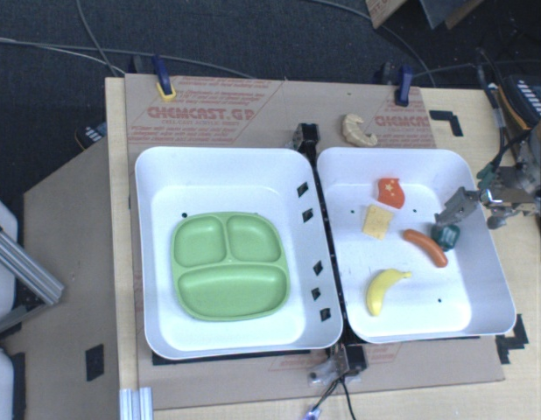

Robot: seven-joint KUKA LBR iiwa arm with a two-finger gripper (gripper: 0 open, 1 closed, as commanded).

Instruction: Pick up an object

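The orange-red sausage (pixel 426 246) is lying at a slant on the floor of the right bin (pixel 432 311), towards that bin's right side. The gripper (pixel 447 231) is reaching in over the bin's right rim and is hanging just above and to the right of the sausage's right end, very near it. Whether the two are touching cannot be told. A small teal piece is showing at the gripper's tip, and it is not clear whether it is part of the tool or a separate thing. Whether the gripper is spread or closed cannot be told either, and nothing is plainly being held in it.

Left of the sausage and a little up, a pale yellow square slice (pixel 376 221) is lying flat. Further up from that, a red piece with a pale spot (pixel 390 192) is sitting apart from the slice. Below and left of the sausage, a yellow banana (pixel 384 290) is lying well apart from it, with its curved end pointing up and right.

Far to the left of the sausage, past the divide between the bins, the left bin (pixel 157 234) is holding a green plate (pixel 229 265) with three compartments, lying flat. Up and left of the sausage, outside the bins, a beige lump (pixel 359 129) is resting on the bench (pixel 209 112).
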